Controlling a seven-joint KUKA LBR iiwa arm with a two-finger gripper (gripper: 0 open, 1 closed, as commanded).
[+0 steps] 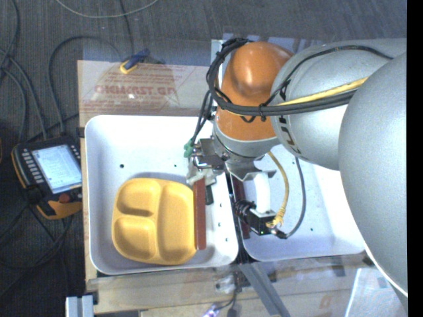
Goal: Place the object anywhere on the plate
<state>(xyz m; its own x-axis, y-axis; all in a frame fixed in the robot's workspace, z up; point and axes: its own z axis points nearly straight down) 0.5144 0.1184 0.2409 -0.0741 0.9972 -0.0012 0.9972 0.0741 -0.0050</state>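
Over the left bin (99,150), the arm (317,104) bends down, gripper (201,177) state unclear, beside the yellow plate (155,220).

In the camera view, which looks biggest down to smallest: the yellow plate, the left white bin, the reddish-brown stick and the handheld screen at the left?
1. Left white bin, clearly the largest.
2. Yellow plate, lying inside that bin.
3. Handheld screen.
4. Reddish-brown stick, long but thin, by the plate's right edge.

The screen sits outside the bin, so its rank is less sure.
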